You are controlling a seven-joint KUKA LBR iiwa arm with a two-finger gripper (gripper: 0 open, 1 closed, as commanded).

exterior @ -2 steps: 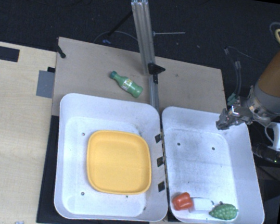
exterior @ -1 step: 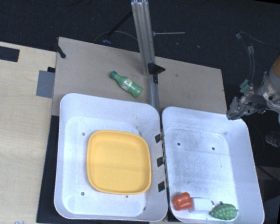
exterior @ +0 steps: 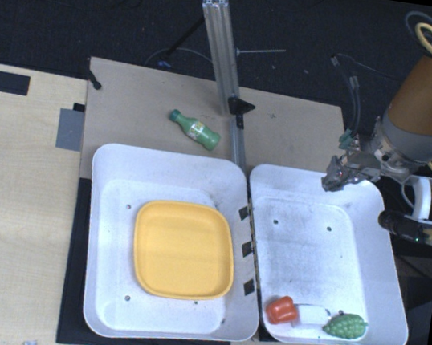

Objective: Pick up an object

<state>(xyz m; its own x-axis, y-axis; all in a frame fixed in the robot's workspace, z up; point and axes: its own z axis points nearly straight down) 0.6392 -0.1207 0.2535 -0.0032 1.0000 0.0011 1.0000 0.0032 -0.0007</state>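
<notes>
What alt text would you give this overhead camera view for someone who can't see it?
A robot arm's tool hovers over the right bin's far edge; a red pepper and green grapes lie at its near edge. The left bin holds a yellow plate.

Readable text: I can make out none anywhere on my feed.
Green bottle (exterior: 195, 129), far of the left bin: I see a pale band round its middle, but any print there is too small to read.
Bins and yellow plate (exterior: 184, 249): plain surfaces, with no markings I can read.
</notes>
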